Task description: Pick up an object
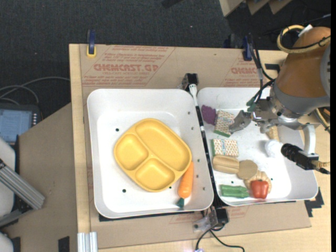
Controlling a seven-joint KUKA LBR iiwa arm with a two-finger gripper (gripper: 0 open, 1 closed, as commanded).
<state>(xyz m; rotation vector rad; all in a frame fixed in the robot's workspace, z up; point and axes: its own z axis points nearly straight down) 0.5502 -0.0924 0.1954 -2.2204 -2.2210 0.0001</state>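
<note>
At the right edge of the frame, the arm [303, 72] shows a broad orange band over a rounded grey wrist section, glossy enough to catch the light. A yellow cable loops at its top, and thin dark cables run along its left side. Below the grey section sit metallic, angular gripper [242, 121] parts (details blurred) and a black cylindrical fitting at lower right.
</note>
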